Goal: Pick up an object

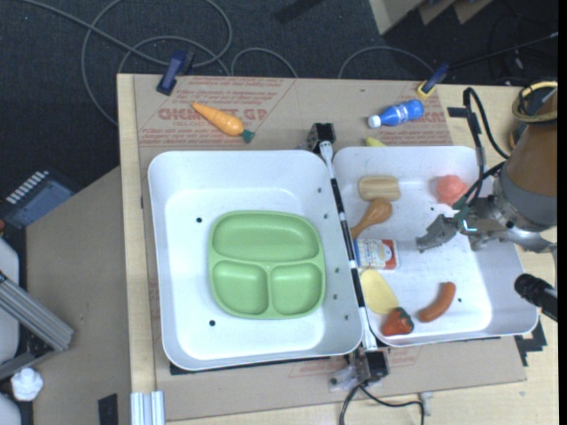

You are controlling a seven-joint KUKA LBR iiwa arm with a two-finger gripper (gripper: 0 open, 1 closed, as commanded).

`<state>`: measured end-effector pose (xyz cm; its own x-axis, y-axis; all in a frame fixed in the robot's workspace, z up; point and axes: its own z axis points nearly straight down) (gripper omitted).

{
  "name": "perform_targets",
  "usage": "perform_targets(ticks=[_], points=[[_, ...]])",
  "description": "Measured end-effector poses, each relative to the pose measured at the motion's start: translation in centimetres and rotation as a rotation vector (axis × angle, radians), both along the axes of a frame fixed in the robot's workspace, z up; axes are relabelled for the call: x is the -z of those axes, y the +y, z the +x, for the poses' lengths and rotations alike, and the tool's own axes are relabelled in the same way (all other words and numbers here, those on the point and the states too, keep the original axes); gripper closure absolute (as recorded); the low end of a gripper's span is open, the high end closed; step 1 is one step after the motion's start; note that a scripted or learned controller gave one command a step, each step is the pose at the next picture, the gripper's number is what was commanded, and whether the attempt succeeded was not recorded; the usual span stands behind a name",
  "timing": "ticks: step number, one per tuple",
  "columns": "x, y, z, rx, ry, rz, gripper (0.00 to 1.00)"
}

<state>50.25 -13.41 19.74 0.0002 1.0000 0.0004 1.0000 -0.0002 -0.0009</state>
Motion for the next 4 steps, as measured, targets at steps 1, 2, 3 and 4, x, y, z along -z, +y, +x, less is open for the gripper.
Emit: perform_targets(ticks=[1, 2, 3, 4], points=[[9.6, -4.5, -2.5, 0.002, 0.003, 0.0, 0.0], [8.5, -4.5, -2.3, 0.002, -0.003, -0.001, 1.0], [8.5, -4.5, -2.3, 0.002, -0.002, -0.001, 0.0], [11.3, -2.5, -2.4, 0.0, 0.002, 0.001, 0.0]])
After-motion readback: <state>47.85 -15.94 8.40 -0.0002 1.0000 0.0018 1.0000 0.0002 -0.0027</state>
